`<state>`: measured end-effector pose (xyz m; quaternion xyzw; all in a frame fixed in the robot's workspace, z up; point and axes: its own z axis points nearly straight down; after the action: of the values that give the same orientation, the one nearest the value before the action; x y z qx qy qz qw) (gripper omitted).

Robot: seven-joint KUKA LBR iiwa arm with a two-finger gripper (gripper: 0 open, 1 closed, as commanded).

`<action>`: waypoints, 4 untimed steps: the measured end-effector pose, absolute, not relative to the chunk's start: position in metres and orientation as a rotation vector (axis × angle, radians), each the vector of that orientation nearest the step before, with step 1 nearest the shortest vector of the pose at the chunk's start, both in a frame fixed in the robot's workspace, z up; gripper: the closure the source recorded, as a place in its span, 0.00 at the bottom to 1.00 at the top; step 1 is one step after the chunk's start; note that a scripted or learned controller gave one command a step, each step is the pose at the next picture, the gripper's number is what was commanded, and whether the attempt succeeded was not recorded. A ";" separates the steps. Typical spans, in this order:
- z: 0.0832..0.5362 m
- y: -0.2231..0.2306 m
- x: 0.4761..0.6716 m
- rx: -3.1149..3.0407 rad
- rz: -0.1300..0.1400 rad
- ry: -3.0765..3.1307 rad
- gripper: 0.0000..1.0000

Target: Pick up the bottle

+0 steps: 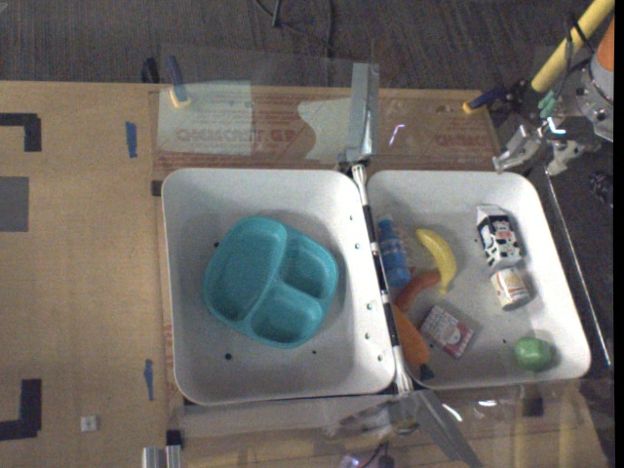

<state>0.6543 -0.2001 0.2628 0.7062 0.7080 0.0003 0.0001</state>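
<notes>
**Bottle lies in the right bin, hand off at the far corner**

The bottle (394, 253), blue with a pale label, lies on its side in the right bin (564, 291), tight against the bin's left wall, next to the divider between the two bins. Just right of it is a yellow banana (438, 255), and an orange carrot-like piece (411, 334) runs from below the bottle toward the bin's near edge. Further right sit a small printed carton (498, 236), a small cup (510, 287), a pink packet (448, 330) and a green ball (532, 352).

The left bin (190, 261) holds a teal divided tray (272, 280).

The hand (539, 142) hangs over the surface (78, 261) beyond the right bin's far right corner, well apart from the bottle. Nothing is between its fingers; how far they are spread I cannot tell.
</notes>
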 end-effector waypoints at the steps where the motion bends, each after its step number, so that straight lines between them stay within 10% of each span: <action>1: 0.161 -0.203 0.662 2.551 -0.003 1.836 0.00; 2: 0.113 -0.204 0.575 2.745 -0.003 1.533 0.00; 3: 0.123 -0.205 0.575 2.747 0.000 1.529 1.00; 4: 0.215 -0.157 0.645 2.921 -0.001 1.155 1.00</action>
<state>0.6455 -0.1571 0.2149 0.9299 0.3677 -0.0002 0.0002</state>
